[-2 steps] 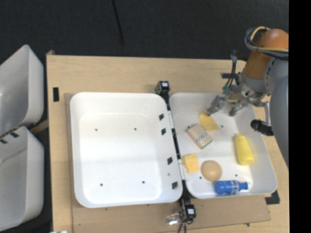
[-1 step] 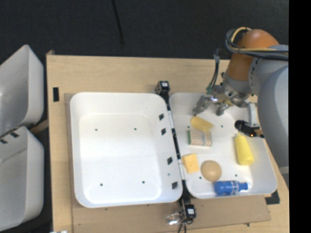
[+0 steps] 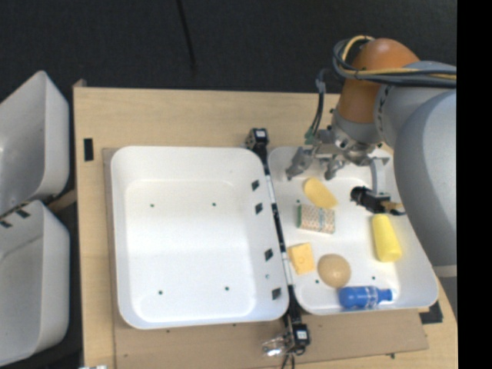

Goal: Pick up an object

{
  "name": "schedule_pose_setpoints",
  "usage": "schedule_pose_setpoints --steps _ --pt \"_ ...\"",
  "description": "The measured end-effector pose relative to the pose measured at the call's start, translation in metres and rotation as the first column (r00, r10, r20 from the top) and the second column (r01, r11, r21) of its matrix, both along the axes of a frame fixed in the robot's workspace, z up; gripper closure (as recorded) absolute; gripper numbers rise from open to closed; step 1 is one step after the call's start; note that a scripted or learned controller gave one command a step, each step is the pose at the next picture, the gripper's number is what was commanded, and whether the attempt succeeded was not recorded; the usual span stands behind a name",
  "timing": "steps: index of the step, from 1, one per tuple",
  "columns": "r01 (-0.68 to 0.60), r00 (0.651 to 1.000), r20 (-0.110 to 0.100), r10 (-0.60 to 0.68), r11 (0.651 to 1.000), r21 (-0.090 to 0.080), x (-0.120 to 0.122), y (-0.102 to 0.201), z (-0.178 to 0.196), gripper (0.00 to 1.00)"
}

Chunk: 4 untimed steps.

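Observation:
My gripper (image 3: 315, 166) hovers over the far end of the right bin (image 3: 419, 279), its fingers spread apart and nothing between them. Just below the fingertips lies a yellow oval fruit (image 3: 320, 193). Nearer the front are a patterned square pad (image 3: 317, 219), a yellow-orange wedge (image 3: 301, 258), a tan ball (image 3: 334, 270) and a blue bottle (image 3: 365, 297) on its side. A yellow cylinder (image 3: 386, 237) lies along the right side of the bin.
The left bin (image 3: 131, 206) sits beside the right one, joined along a black-clipped divider (image 3: 270, 214). The grey arm with its orange band (image 3: 369, 75) comes in from the right over the bin's far corner. The wooden bench (image 3: 177, 114) surrounds both bins.

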State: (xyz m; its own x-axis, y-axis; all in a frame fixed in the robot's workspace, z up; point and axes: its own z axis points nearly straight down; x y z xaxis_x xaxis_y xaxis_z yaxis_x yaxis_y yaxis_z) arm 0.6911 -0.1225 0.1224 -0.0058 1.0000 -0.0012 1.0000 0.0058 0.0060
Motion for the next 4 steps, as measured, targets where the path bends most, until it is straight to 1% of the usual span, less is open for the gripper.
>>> schedule_pose_setpoints --steps 1,2,3,4 --pt "0.010 1.000 0.004 -0.010 1.000 -0.006 -0.001 -0.077 0.061 0.00" --pt "0.008 1.000 0.001 -0.008 1.000 -0.003 -0.019 -0.109 0.099 0.00" --pt "0.003 1.000 0.002 -0.003 1.000 -0.005 -0.018 -0.108 0.108 1.00" --pt "0.003 1.000 0.012 -0.003 1.000 -0.006 0.000 -0.107 0.229 1.00"
